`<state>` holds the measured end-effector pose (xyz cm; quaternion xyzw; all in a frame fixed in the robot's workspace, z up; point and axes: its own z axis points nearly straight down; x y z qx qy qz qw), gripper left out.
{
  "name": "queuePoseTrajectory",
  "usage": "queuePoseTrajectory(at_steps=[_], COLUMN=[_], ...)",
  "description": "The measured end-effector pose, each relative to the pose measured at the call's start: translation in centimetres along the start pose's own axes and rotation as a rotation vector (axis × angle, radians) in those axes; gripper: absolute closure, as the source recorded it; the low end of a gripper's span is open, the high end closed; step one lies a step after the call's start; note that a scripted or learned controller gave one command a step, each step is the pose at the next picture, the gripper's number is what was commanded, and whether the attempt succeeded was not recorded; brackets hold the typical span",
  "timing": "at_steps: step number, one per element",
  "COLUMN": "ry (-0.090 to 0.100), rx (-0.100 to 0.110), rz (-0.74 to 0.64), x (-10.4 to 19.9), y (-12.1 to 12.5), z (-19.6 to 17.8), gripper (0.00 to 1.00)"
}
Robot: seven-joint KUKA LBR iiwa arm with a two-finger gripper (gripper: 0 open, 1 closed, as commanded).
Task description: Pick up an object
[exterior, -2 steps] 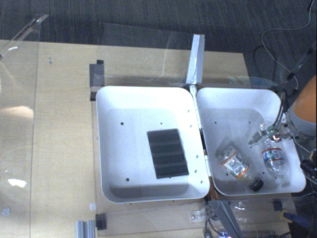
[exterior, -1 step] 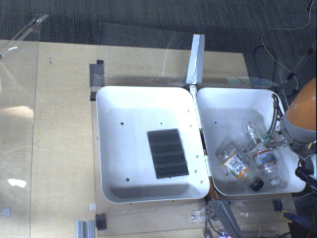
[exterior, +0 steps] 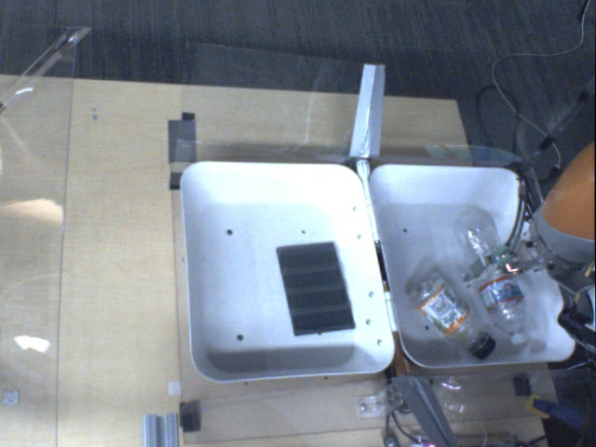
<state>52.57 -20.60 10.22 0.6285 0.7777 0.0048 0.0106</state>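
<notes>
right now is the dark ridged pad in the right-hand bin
No, the dark ridged pad lies in the left bin, while the right bin holds clear plastic bottles.

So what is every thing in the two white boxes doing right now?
Black ridged pad: lying flat in the left bin, a little slanted.
Clear plastic bottle: lying on its side in the right bin, under the arm's tip.
Crinkly clear packet: lying crumpled beside the bottle.
Small black cap: resting near the right bin's front edge.
Gripper: low over the bottle; fingers too blurred to judge.
</notes>
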Motion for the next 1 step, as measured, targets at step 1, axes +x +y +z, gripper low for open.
queuePoseTrajectory(at_steps=[1], ry=[0.009], rx=[0.015], rz=[0.067], x=[11.13], y=[4.29], z=[-10.36], gripper=[1.00])
